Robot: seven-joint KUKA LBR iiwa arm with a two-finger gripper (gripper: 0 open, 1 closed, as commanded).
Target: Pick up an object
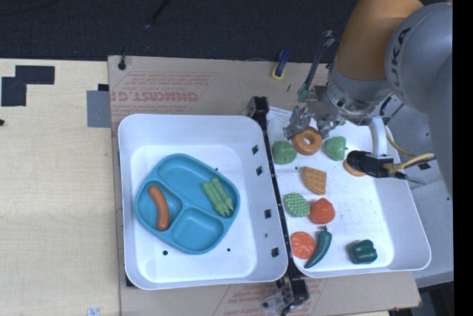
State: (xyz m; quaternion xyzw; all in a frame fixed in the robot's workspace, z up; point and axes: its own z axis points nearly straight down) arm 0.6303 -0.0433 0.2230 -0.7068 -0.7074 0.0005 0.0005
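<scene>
Crowding is the main risk at this moment. The tool (304,122) hangs low over the back of the right bin (414,233), directly above the brown donut (306,141), and whether its fingers are spread or pressed together cannot be told, nor whether they grip anything. The donut lies between two green round pieces (284,152) (335,148), each just beside it, so a descending finger could land on a neighbour and shove the donut aside. An orange waffle wedge (315,179) sits near below it and could catch too. The donut's rounded, probably slick surface may also slip out of a shallow pinch. In the left bin (140,137), the blue plate (166,174) with its sausage (159,207) lies well apart from any of this.
</scene>
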